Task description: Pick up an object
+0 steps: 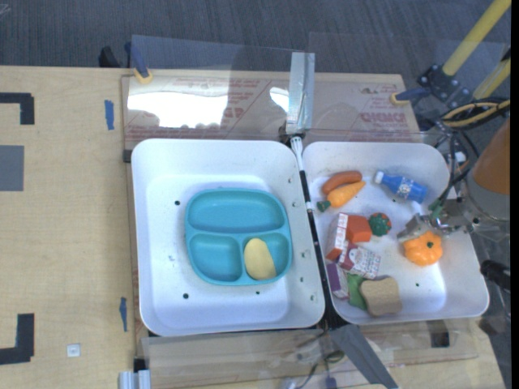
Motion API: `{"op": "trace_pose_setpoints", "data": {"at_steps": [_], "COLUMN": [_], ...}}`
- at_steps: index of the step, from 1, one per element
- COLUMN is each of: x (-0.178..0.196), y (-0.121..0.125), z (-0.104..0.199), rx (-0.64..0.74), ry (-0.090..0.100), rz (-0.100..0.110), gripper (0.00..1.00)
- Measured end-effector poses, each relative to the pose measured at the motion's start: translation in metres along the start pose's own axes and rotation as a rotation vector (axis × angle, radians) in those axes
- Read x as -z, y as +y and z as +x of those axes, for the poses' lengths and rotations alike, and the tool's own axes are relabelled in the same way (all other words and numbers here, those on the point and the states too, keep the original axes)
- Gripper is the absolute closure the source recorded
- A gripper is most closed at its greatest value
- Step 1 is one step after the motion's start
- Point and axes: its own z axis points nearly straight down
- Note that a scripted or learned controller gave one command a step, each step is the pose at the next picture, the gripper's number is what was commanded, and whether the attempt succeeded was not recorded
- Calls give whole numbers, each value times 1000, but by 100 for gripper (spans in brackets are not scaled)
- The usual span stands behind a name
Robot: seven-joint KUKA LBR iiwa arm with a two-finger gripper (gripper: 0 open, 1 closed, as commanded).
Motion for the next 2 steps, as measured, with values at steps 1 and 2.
{"op": "trace_pose_setpoints", "data": {"at_steps": [1, 2], "x": [45, 77], "y": [12, 53], "z": [99, 148], "rx": [-151, -241], "ry": [-11, -12], "rz": [1, 1], "gripper": [100, 100]}}
